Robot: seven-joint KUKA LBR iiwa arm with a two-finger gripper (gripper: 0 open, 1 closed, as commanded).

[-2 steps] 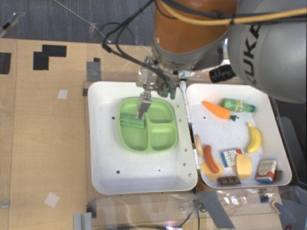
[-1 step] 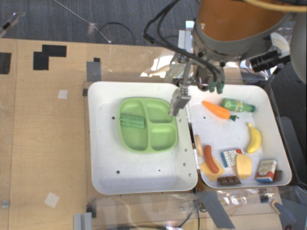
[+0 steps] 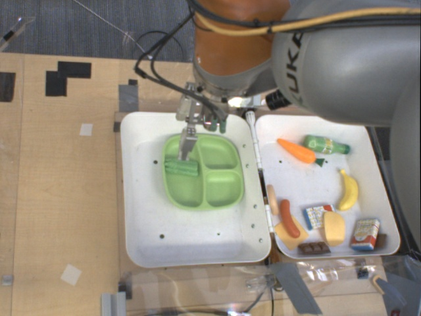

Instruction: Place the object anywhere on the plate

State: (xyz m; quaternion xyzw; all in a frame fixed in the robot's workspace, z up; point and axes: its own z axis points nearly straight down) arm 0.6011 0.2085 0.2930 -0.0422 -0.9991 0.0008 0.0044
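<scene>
one flat ribbed green object (image 3: 181,168), lying in green plate's (image 3: 220,193) left compartment

Left bin (image 3: 141,239): green divided plate (image 3: 204,173), three compartments; a green ridged object (image 3: 181,168) lies in the left compartment. Gripper (image 3: 187,147) hangs over that compartment, its tip just above the green object. Arm (image 3: 316,51), grey with orange band, reaches in from the right

Right bin (image 3: 375,176): carrot (image 3: 296,151) and green bottle (image 3: 325,145) at the far end; banana (image 3: 348,191) by the right wall; sausage (image 3: 289,217), small printed pack (image 3: 316,216), yellow block (image 3: 334,229), red-and-white carton (image 3: 365,234) and brown bar (image 3: 314,247) near the front edge
</scene>
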